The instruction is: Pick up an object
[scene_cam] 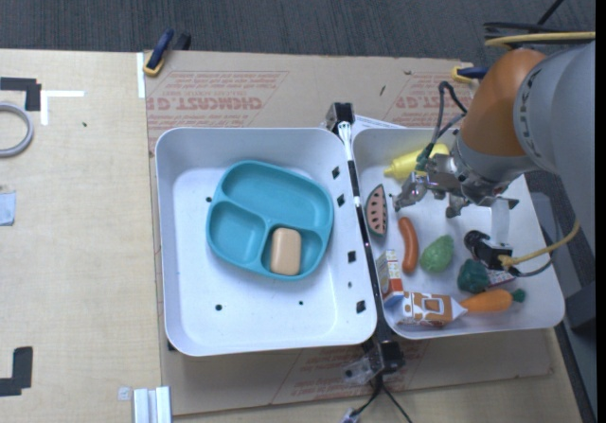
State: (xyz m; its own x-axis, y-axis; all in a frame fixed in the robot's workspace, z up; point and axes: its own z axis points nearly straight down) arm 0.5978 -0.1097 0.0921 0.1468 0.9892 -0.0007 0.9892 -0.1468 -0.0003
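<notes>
I see the hand (437, 192) over the right bin (530, 317), above the sausage (409, 244) and green toy (436, 254); its grip I cannot tell.

A blue clamp (159, 50) lies on brown cardboard (237, 95) behind the bins.

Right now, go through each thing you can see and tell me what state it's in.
Gripper: over the right bin, holding nothing visible.
Blue tray: flat in the left bin.
Bread piece: in the tray's lower right compartment.
Sausage: lying loose.
Carrot: lying near the front wall.
</notes>
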